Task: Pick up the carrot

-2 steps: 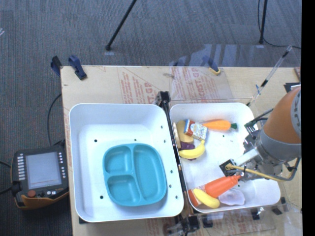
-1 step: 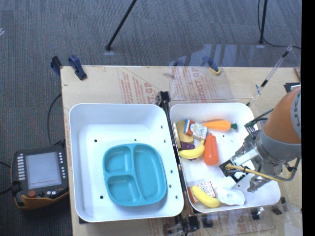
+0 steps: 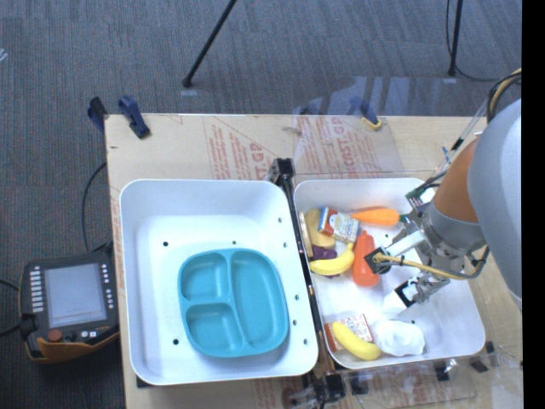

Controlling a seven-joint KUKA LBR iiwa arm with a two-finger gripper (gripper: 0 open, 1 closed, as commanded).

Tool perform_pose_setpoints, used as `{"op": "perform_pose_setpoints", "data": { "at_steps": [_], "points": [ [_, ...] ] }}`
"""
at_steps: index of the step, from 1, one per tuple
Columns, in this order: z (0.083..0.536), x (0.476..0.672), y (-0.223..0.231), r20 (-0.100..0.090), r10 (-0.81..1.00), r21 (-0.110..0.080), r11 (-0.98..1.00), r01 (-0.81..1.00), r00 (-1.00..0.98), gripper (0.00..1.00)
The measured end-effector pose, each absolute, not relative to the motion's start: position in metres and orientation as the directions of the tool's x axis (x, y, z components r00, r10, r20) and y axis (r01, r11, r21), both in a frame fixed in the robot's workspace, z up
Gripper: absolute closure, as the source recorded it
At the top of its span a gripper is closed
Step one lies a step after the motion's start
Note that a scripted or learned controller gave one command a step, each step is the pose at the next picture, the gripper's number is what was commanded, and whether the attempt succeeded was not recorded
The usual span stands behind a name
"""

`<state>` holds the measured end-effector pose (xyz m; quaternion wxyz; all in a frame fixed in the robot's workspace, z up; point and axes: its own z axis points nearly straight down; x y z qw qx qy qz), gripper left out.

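Jaws stand apart and grip nothing, so we judge the pick not yet made. A blue plate (image 3: 232, 303) lies in the left bin (image 3: 140, 228). In the right bin (image 3: 464, 331), the carrot (image 3: 377, 216) lies flat near the back wall, orange and tapered. The gripper (image 3: 392, 277) hangs just in front of it, beside a red thing (image 3: 365, 262).

The right bin (image 3: 451, 186) is crowded along its left side: the carrot (image 3: 377, 216) lies near the far wall, with a small carton (image 3: 343, 227) just beside its left end and a red item (image 3: 365, 260) below it. The arm (image 3: 464, 203) overhangs the bin's right half. A white cloth (image 3: 399, 337) fills the near corner.
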<state>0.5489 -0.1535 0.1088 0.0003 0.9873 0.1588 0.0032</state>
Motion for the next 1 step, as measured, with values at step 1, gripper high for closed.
{"op": "perform_pose_setpoints", "data": {
  "at_steps": [1],
  "points": [
    [0.1034, 0.6189, -0.1324, 0.016, 0.201, 0.019, -0.979, 0.201, 0.979, 0.00]
  ]
}}
